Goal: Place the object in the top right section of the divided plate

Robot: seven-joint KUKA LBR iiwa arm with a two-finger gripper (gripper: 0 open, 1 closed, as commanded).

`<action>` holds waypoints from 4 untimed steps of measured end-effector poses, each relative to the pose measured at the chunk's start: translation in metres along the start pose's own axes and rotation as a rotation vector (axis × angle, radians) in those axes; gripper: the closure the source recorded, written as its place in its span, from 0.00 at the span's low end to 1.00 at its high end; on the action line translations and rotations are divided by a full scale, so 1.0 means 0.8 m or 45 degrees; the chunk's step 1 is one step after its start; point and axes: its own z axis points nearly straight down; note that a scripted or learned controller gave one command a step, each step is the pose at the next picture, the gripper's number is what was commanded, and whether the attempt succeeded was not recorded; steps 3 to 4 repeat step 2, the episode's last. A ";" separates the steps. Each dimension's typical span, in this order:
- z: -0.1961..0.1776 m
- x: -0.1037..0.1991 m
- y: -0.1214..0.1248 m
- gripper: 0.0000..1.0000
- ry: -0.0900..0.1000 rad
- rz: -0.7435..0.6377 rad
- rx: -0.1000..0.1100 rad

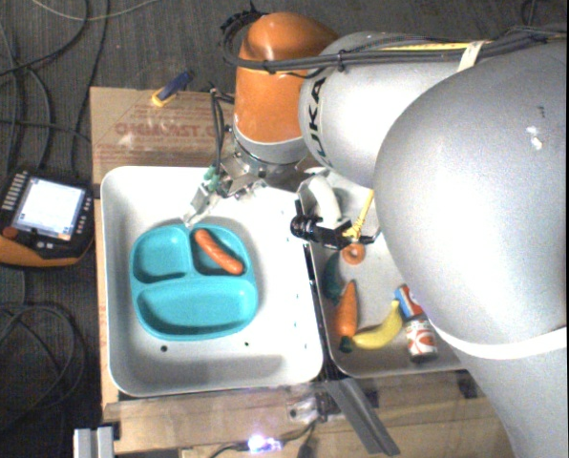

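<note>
The object, an orange sausage-shaped piece, lies inside the top right section of the divided plate, resting diagonally on the section floor with its upper end toward the plate's back rim. It sits clear of the dividing ridges, so the placement reads as made within the correct compartment. The other two sections of the teal plate hold nothing.

The plate stands in the left bin, roughly central, which leaves it reachable from above.

The gripper hangs just above and behind the plate's back rim, close to the sausage's upper end but apart from it. Nothing lies between its fingers. Whether they stand parted or closed cannot be determined; they are small and foreshortened from this angle. Its position suggests a release point directly over the target section.

The arm crosses the right bin, where a carrot, a banana and a small can lie grouped near the front, apparently spare stock.
</note>
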 end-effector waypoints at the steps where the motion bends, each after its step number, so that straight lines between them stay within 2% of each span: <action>1: -0.175 -0.005 0.048 0.00 -0.005 0.252 -0.003; 2: -0.278 0.026 0.064 0.00 -0.006 0.637 -0.001; 4: -0.278 0.026 0.064 0.00 -0.006 0.637 -0.001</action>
